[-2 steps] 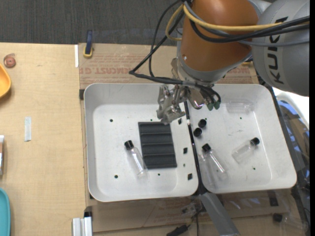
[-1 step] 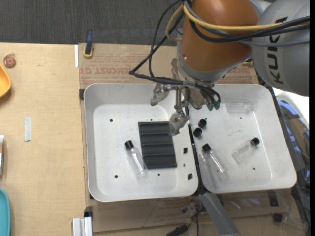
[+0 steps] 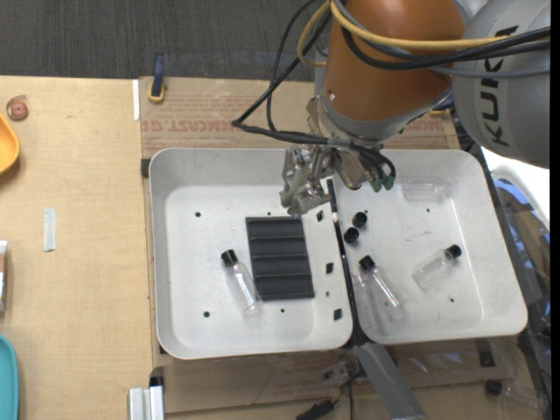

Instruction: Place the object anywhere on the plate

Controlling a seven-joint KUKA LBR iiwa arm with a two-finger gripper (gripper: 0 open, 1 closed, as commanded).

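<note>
Tool (image 3: 306,191) hangs low over the left bin (image 3: 162,261), just beyond the far edge of the black ribbed plate (image 3: 278,256). Cannot tell how wide it is set or whether it carries anything; the metal is cluttered and partly masked by the wrist. Likely object: the clear vial (image 3: 239,280), lying just beside the plate's left edge, not on it. Risks, as judged: the round vial rolls off the ribs on release; a descent here catches the plate's edge or the bins' shared wall; a closing grip slips on smooth glass.
</note>
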